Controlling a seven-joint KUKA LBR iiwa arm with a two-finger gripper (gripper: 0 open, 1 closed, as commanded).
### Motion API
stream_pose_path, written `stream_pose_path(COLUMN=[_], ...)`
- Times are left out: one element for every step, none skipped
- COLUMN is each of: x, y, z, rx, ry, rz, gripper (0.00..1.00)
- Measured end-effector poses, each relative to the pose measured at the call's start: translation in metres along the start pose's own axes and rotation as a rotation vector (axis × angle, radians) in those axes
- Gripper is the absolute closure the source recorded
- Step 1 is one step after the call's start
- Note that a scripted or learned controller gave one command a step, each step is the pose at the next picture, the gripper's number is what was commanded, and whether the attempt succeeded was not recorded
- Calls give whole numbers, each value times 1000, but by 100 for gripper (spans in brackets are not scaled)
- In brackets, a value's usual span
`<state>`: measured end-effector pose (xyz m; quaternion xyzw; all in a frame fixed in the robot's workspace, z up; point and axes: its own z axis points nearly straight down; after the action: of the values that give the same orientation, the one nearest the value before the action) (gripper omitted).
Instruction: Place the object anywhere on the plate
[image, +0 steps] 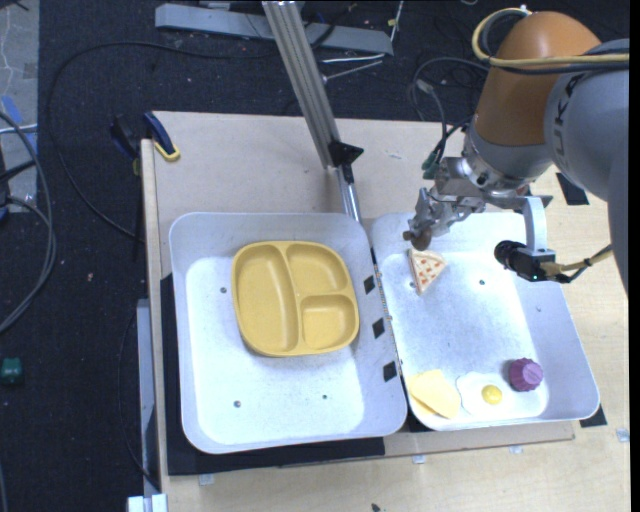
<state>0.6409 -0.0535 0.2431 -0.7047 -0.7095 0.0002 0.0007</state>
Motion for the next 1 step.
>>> stream_pose_path(x=[53], y=[-11], z=[-7], rx=[0], ry=[1], rz=[-1], gripper=[100])
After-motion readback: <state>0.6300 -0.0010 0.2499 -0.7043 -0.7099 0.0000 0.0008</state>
